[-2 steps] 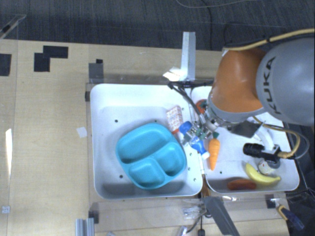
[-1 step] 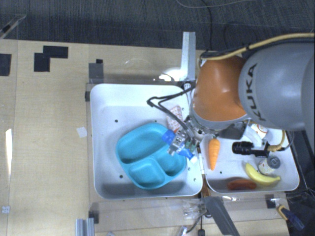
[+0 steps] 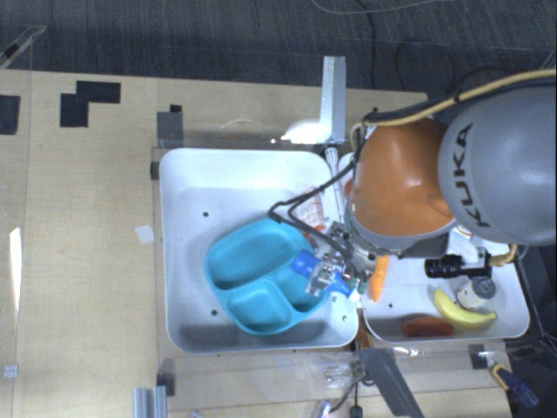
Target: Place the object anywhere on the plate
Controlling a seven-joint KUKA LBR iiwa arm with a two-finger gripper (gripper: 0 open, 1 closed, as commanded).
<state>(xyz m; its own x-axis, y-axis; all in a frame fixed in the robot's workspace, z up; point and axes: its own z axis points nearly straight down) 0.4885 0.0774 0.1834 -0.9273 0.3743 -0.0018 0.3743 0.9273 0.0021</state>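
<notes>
over the seam between the two bins, in the camera view, we see the gripper (image 3: 331, 277) hanging low at the right rim of the blue plate (image 3: 257, 277), which lies tilted in the left bin (image 3: 187, 233) toward that bin's near right corner. the plate has two compartments, a larger one farther from us and a smaller one nearer. a small blue object (image 3: 304, 266) sits right at the gripper, against the plate's right edge; we cannot tell whether it is pinched or just lying beside the metal, and we cannot tell whether the fingers are wide or narrow, since the wrist and cabling crowd them.

in the right bin (image 3: 513, 316) we see an orange carrot-like piece (image 3: 379, 279) standing just beside the gripper at the left wall, a yellow banana (image 3: 464, 310) near the near edge, and a dark red piece (image 3: 426, 326) touching or almost touching the banana's left end. the grey arm (image 3: 500, 168) with its orange band covers the far half of that bin.

we judge these to be small toy items: light, stiff, smooth plastic, likely to slip or roll if caught off centre. the carrot would be best taken across its narrow middle, the banana across its thickest part. the plate itself looks light and may slide if nudged.
</notes>
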